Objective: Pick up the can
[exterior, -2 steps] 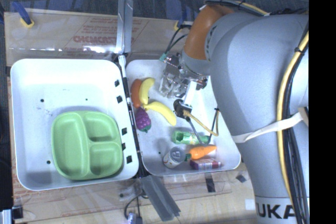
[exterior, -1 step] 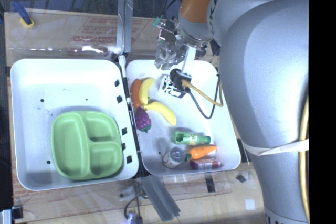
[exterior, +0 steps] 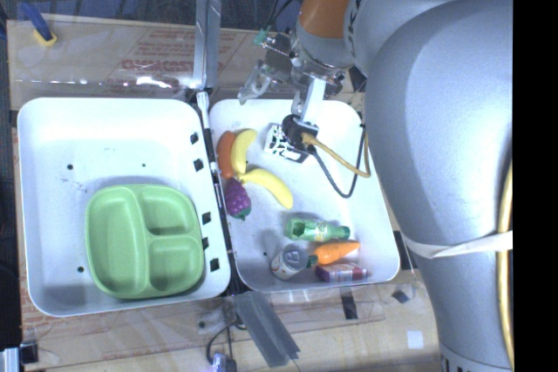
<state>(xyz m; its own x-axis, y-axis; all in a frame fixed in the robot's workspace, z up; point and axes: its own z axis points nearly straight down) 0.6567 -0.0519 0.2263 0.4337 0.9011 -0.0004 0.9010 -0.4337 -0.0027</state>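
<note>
The can (exterior: 289,260) lay at the near edge of the right bin (exterior: 260,231), just left of a carrot (exterior: 336,253). The claw (exterior: 259,83) hung over the bin's far-left corner, well apart from the can; spread or pressed together, I couldn't tell

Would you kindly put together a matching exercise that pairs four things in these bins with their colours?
Things:
1. can
2. grapes
3. divided tray
4. carrot beside the can

Colours:
A. orange
B. silver
C. green
D. purple

Pairs: 1-B, 2-D, 3-C, 4-A
</note>
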